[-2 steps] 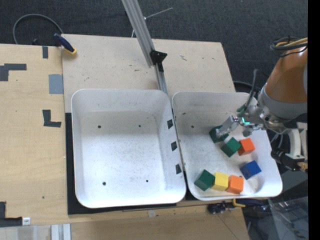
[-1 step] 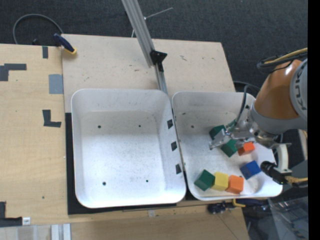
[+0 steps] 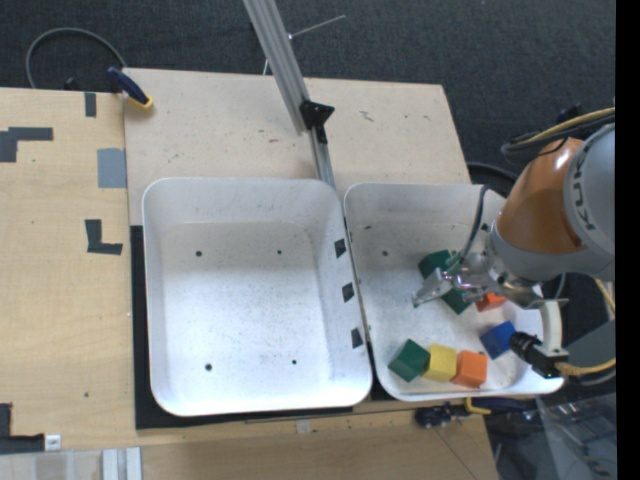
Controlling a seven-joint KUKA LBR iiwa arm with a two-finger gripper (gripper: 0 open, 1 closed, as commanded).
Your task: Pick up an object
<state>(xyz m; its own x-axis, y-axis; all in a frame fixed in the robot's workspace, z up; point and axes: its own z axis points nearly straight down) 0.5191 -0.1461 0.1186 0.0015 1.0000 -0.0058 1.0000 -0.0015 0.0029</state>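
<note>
Arm: reaches in from the right, wrist low over the right bin
Gripper: down among the blocks in the right bin, tips beside the dark green block; open or closed cannot be told
Dark green block: mid-bin, partly hidden by the gripper
Red block: just right of the gripper
Blue block: below the red one
Front row: green block, yellow block, orange block, side by side near the front wall
Left bin: beside the right bin
</note>
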